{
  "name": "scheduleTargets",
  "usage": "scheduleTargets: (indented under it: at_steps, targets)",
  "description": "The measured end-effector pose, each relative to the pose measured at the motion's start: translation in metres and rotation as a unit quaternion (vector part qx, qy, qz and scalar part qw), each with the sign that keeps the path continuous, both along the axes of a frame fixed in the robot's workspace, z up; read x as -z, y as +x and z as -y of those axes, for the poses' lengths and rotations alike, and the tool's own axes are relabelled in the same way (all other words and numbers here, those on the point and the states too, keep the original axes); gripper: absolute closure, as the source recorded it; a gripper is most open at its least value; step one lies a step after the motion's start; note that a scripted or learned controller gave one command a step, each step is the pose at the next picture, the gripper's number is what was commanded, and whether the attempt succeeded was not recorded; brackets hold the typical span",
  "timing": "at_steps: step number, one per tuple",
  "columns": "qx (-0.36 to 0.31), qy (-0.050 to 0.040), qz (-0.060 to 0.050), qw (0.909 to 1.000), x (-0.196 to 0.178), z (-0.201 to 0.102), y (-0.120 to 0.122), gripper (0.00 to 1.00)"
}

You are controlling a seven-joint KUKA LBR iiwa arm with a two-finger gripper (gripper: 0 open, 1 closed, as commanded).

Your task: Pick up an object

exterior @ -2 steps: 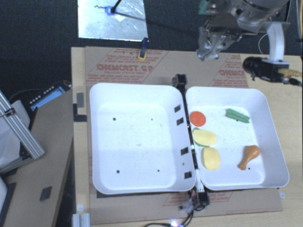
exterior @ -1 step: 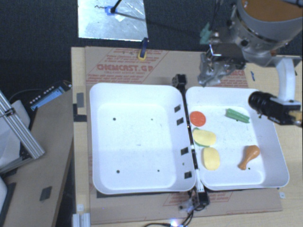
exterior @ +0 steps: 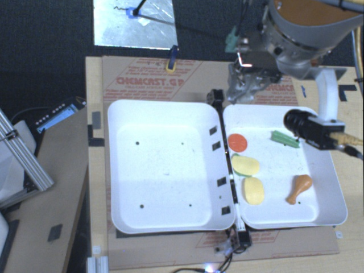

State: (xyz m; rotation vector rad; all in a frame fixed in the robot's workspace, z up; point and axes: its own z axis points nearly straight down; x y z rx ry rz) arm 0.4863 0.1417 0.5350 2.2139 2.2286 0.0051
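Now, the right bin holds every candidate: a round red-orange disc near its left wall, a pale yellow rounded piece just below it with a sliver of green under its edge, and a second yellow oval below that. Over to the right lies a tan drumstick shape, and near the far wall a flat green strip. All look like smooth plastic toys on glossy white. The left bin shows only small dark dots on its floor. The gripper hangs above the bins' far edge, over the cardboard sheet; whether it's open or closed, I can't tell.
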Motion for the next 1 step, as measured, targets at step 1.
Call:
scheduleTargets:
  at_steps: [1]
  targets:
    - [0.000, 0.0000, 0.000, 1.0000, 0.0000, -0.0217, 0.0000, 1.00]
